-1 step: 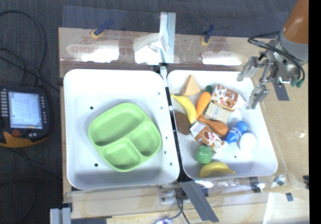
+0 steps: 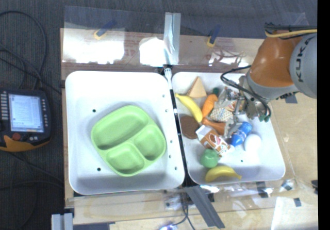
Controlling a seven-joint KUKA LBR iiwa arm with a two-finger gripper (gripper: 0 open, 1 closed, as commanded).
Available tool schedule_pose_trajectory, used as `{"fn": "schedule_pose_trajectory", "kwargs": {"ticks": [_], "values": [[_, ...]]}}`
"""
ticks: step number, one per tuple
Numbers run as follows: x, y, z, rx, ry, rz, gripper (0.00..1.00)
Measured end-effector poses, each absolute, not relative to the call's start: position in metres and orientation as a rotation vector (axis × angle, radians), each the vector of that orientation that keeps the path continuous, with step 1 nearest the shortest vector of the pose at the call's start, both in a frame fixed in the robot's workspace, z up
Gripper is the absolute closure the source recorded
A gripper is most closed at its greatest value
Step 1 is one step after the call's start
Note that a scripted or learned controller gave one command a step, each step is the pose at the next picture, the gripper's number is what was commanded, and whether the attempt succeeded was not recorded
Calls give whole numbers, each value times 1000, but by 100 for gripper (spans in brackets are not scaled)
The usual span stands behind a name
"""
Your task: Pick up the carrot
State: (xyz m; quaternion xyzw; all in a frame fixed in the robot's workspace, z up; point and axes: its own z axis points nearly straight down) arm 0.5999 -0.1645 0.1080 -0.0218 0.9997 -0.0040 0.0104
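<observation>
The carrot (image 2: 209, 104) is an orange tapered piece lying in the right bin (image 2: 268, 169), near its back, between a yellow banana (image 2: 188, 106) and the gripper. A second orange piece (image 2: 214, 125) lies just in front of it, partly under other items. My gripper (image 2: 229, 108) hangs low over the middle of the right bin, just right of the carrot, below the grey and orange wrist (image 2: 273, 66). I see nothing lifted clear of the pile.
The right bin also holds a tan wedge (image 2: 196, 88), a brown disc (image 2: 189, 127), a small carton (image 2: 212, 140), a blue bottle (image 2: 240, 133), a green ball (image 2: 209, 158) and a yellow fruit (image 2: 221, 174). A green divided plate (image 2: 129, 138) lies in the left bin (image 2: 82, 95).
</observation>
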Motion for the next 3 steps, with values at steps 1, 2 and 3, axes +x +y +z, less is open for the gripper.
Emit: {"fn": "schedule_pose_trajectory", "kwargs": {"ticks": [1, 2, 3], "values": [[607, -94, 91, 218, 3118, -1, 0], [553, -105, 92, 276, 3111, -3, 0], [556, -105, 104, 272, 3103, -9, 100]]}}
